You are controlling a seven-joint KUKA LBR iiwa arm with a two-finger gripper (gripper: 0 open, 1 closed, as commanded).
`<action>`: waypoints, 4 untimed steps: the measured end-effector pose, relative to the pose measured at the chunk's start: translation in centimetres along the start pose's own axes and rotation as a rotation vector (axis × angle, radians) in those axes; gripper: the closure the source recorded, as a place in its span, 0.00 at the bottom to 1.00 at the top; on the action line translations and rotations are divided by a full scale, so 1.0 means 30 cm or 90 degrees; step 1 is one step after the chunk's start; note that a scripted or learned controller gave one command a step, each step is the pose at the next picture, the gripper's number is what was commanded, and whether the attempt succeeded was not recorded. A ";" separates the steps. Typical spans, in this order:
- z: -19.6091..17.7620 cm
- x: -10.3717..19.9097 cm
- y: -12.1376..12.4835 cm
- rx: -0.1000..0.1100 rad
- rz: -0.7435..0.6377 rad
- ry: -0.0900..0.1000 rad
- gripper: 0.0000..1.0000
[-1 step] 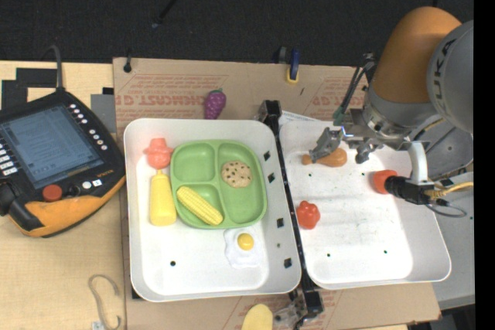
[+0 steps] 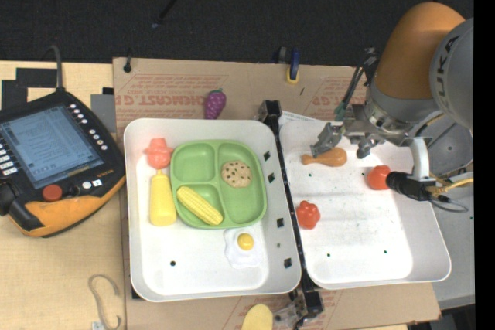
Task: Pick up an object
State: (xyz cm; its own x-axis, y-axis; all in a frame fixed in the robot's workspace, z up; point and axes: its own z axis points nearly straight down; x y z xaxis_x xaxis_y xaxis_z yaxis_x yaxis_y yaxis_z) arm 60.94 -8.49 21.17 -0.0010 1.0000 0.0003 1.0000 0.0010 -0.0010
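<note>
In the right bin [image 2: 387,259], a brown chicken drumstick [image 2: 326,158] lies near the far left corner. My gripper [image 2: 346,144] hangs just above and behind it, open, its fingers spread with nothing between them. The left fingertip [image 2: 325,140] is close over the drumstick's thick end. An orange-red tomato [image 2: 378,178] sits to the right of the drumstick, under the wrist. A red pepper [image 2: 308,215] lies at the bin's left wall.
The left bin [image 2: 147,274] holds a green divided plate [image 2: 255,205] with a cookie [image 2: 236,174] and corn [image 2: 199,205], a yellow bottle [image 2: 161,199], a pink toy [image 2: 158,153] and a fried egg [image 2: 244,245]. A teach pendant [image 2: 46,158] lies at the left.
</note>
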 end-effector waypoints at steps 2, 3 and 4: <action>0.405 0.018 -0.049 0.004 0.000 0.001 0.00; 0.415 0.016 -0.051 0.001 0.004 0.000 0.00; 0.382 0.009 -0.053 0.002 0.009 0.001 1.00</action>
State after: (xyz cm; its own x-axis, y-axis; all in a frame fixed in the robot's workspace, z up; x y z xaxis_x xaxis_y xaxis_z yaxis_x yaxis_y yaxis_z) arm 59.35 -8.23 9.72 0.0124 0.9999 0.0020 0.9999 -0.0124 -0.0046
